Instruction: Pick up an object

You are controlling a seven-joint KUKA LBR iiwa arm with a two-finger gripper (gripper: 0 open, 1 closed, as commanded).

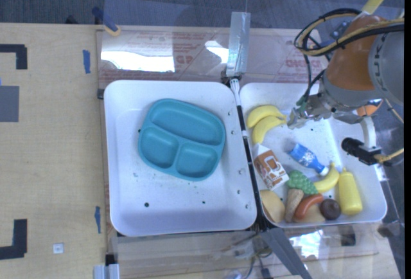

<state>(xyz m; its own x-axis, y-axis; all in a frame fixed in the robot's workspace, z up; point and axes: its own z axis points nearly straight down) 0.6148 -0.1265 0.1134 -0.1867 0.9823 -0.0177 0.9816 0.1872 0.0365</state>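
The claw hangs low over the far part of the right bin, its tip just beside a yellow banana that lies curved against the bin's left wall; whether it is open or closed cannot be told. Nearer lie a blue-capped bottle, an orange-and-white carton, a yellow mustard bottle and other toy foods. The left bin carries a teal divided plate.
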